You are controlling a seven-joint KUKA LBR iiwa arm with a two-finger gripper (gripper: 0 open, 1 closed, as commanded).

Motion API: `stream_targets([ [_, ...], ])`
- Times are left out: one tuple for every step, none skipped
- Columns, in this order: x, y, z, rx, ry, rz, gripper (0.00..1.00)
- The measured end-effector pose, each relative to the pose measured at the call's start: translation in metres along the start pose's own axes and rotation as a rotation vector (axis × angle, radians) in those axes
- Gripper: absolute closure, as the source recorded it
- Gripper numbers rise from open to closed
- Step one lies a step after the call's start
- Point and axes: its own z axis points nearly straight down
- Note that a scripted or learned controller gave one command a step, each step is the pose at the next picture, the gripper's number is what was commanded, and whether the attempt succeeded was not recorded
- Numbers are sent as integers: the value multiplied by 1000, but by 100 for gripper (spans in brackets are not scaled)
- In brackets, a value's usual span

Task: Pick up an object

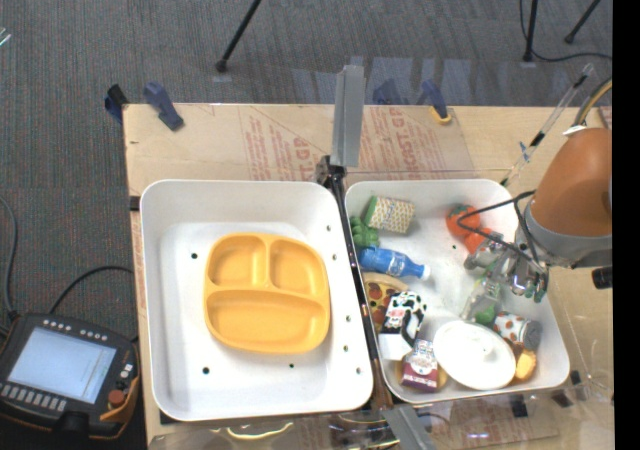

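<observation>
My gripper [497,283] hangs low over the right part of the right bin [440,188], reaching in from the right under the arm's orange band [577,178]. A small green object [483,315] lies directly below it, partly hidden by it. A red-orange toy [466,223] lies just up-left of the gripper. To its lower right rests a small can [518,330]. A white round plate [474,354] sits at the bin's front. I see nothing lifted off the bin floor.
The right bin also holds a blue bottle [392,262], a green-beige box [388,213], a pizza slice [380,290], a black-and-white cow toy [404,312] and a burger-like toy [423,367]. A yellow divided plate [267,293] lies in the left bin [170,238].
</observation>
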Motion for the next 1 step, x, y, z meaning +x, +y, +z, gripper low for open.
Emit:
stream_targets([
  [-1,1,-10,-2,-2,-2,100],
])
